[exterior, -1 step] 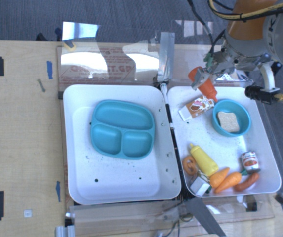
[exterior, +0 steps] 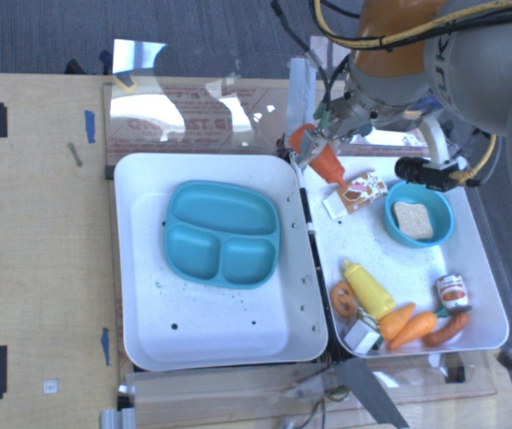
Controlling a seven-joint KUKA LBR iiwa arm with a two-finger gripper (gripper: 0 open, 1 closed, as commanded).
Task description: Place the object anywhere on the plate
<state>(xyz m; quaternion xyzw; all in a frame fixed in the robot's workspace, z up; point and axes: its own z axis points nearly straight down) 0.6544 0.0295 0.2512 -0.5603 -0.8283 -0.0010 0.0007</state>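
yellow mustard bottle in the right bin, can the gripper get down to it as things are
Probably yes. The yellow mustard bottle lies uncovered from above. But a pretzel and a carrot press close on either side, so the gripper, up by the orange bottle, has little room for its fingers.

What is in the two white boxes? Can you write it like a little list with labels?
left bin: blue plate with three sections, nothing on it
right bin: blue bowl with bread slice, yellow bottle, carrot, small can, snack packet
gripper: at the right bin's top left corner, by an orange-red object
grasp: cannot tell
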